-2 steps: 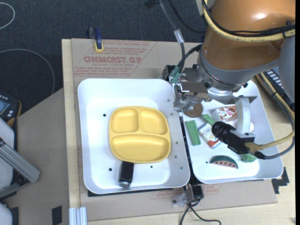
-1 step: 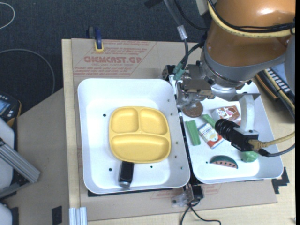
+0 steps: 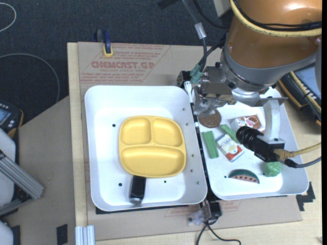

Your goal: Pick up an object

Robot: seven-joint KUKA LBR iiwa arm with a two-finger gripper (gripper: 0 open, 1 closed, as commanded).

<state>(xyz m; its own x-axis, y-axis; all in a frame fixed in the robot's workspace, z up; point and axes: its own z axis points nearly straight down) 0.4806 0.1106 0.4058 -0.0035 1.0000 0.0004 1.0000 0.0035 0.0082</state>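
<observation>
Hovering low over the far corner of the right bin [image 3: 255, 187], next to the wall it shares with the left bin [image 3: 102, 116], the gripper [image 3: 207, 106] is sitting almost directly above a brown disc [image 3: 210, 119]. From this angle the wrist is hiding its working end, so I cannot tell whether it is open or closed, and nothing is visibly being held. The disc is probably the object being targeted, since it is lying flat on the bin floor right under the tool. The other small items are lying loose in the same bin: a green stick [image 3: 210, 144] just beside the disc, two red-and-white packets [image 3: 230, 146] [image 3: 249, 122], a watermelon slice [image 3: 243, 176] and a green lump [image 3: 272, 168] nearer the front. The left bin is holding a yellow divided plate [image 3: 152, 146] with a small black object [image 3: 137, 188] lying against its front edge. Both bins are resting on a brown board [image 3: 125, 65] printed with red lettering, which a blue-and-yellow clamp [image 3: 106, 42] is pinning at its far edge. Dark carpet [image 3: 51, 14] with stray cables is surrounding the bench.
</observation>
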